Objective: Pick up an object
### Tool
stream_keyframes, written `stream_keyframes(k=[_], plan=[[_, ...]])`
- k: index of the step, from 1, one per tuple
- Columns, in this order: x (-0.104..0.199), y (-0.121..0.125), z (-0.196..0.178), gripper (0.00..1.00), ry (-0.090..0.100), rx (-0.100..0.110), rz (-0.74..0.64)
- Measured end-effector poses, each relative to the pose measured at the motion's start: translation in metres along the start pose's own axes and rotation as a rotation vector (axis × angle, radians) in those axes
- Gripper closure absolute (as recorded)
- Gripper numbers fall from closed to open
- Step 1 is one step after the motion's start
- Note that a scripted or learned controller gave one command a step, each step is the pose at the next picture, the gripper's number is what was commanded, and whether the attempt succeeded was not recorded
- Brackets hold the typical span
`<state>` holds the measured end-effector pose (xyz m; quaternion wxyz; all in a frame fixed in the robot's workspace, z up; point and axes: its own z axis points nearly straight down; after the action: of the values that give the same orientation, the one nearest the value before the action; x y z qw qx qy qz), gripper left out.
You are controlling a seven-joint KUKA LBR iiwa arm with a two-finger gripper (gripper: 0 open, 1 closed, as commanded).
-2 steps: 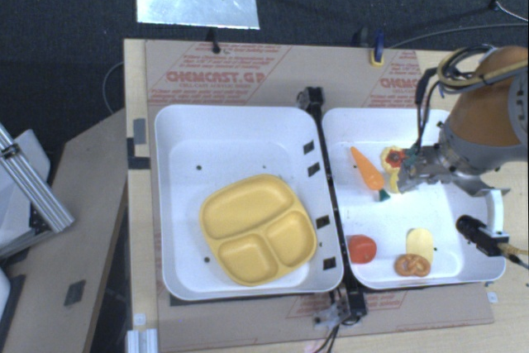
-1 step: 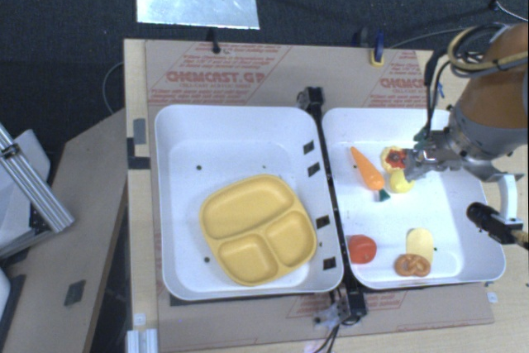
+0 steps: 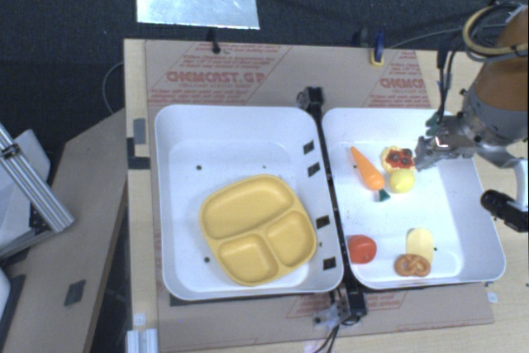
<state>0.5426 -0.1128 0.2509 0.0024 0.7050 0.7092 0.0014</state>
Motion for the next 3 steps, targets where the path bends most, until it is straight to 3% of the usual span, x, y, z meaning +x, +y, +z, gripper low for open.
stream_keyframes(k=[2, 3], plan=[[0.108, 0.027, 0.026, 1.0, 0.003, 0.004, -0.005], [0.159, 0.042, 0.016, 1.0, 0.004, 0.002, -0.005]])
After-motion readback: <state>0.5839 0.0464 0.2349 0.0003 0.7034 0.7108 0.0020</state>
